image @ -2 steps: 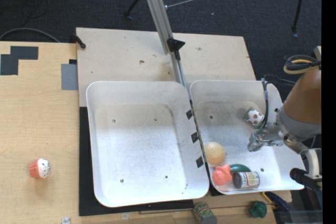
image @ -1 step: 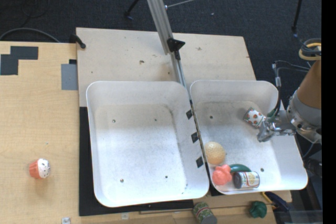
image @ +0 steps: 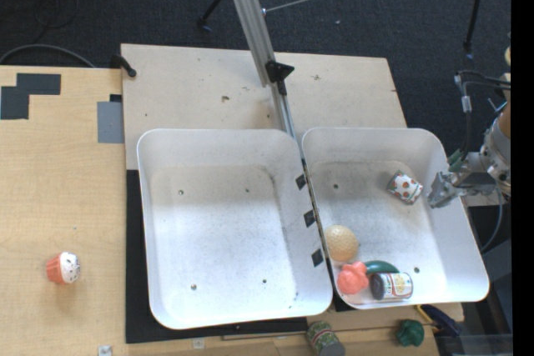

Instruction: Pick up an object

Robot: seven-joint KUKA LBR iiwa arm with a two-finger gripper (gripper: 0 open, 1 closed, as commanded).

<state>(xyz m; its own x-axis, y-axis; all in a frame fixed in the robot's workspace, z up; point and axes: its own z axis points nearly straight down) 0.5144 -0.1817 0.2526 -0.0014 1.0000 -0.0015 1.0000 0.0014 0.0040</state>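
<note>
1. The gripper is hovering at the right rim of the right bin; its aperture cannot be determined.
2. A small red-and-white object is lying just to the gripper's left, apart from it.
3. A tan ball, a pink toy and a can are sitting farther off, toward the bin's near edge.

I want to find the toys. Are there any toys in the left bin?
No, the left bin holds nothing; the ball and can lie in the right bin.
</note>
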